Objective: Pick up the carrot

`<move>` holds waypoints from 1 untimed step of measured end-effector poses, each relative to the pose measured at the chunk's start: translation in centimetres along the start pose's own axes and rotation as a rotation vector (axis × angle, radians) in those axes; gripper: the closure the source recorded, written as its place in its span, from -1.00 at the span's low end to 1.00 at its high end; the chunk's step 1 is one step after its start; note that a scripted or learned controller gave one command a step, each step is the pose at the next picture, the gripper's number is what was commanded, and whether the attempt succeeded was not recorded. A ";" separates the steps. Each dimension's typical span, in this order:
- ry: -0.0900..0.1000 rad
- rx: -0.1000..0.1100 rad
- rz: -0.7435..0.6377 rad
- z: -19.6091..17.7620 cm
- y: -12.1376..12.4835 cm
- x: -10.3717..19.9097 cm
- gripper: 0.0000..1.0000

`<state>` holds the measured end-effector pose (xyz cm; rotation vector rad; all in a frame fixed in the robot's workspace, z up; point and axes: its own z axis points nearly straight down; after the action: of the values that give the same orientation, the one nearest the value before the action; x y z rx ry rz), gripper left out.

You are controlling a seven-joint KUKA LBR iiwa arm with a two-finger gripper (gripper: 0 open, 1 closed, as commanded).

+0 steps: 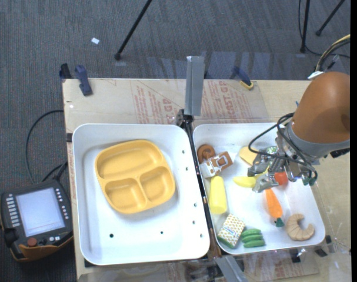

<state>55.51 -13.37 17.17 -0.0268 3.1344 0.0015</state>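
Honestly, you cannot tell the gripper (271, 175) state under its cable clutter; the carrot (274, 204) lies in the right bin (317, 210), just below it

Robotics lab, teach pendant (34, 216) on carpet, tripod legs (137, 22), clamped bench (137, 101)

Red printed lettering across the cardboard sheet (160, 101) covering the bench, along its far edge behind both bins; upside down from this vantage, with only fragments such as "OD" guessable, not firmly readable. Small packet (231, 230) near the front edge of the right bin (317, 207), bearing a printed pattern too small to read. Handheld control pendant (36, 219) beside the bench's left edge, screen pale, no characters legible. No other text, numbers or brands discernible.
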 end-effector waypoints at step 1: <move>0.010 -0.002 -0.102 6.5 -1.2 7.1 1.00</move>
<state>48.47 -14.69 10.61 -0.1879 3.1388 0.0040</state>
